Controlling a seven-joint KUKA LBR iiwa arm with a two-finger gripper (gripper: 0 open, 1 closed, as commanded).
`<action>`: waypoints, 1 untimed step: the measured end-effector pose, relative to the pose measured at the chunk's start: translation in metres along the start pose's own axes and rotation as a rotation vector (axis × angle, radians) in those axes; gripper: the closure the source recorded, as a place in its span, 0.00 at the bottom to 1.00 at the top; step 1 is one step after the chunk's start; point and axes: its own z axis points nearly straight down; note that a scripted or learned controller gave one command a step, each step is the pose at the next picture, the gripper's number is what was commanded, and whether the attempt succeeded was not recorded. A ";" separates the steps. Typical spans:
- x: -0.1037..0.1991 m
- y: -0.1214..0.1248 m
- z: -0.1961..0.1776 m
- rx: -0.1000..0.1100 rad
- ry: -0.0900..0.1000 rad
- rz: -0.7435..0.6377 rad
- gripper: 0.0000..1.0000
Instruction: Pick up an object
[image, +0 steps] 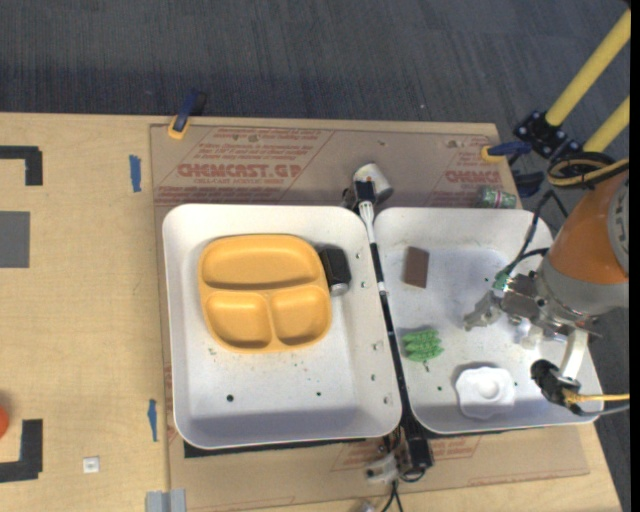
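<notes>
The claw (492, 308) hangs over the right-hand shallow white bin (455, 232), near its right wall, with the grey arm and its orange band (590, 250) reaching in from the right side above it. Its metal tip points toward the bin's middle, and nothing is seen between its parts; whether it stands wide or narrow I cannot tell from this slanted view.

Three candidates lie in that bin. The small brown rectangular block (416, 267) sits up and to the left of the claw, apart from it, with its long axis running roughly from the far wall toward the near one. The green leafy plastic piece (422, 345) lies down and to the left, close to the divider between the bins. The white rounded plastic lump (483, 390) rests near the front wall, almost directly below the claw in the view and the nearest of the three.

The left-hand shallow white bin (190, 330) holds a yellow three-compartment plastic tray (265, 290) with a small dark object (335, 268) just beside its right edge, well apart from the claw.

A pick in the right bin looks likeliest, calling for a short shift and a descent.
</notes>
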 end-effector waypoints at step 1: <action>-0.032 0.048 -0.039 0.006 0.006 0.128 0.00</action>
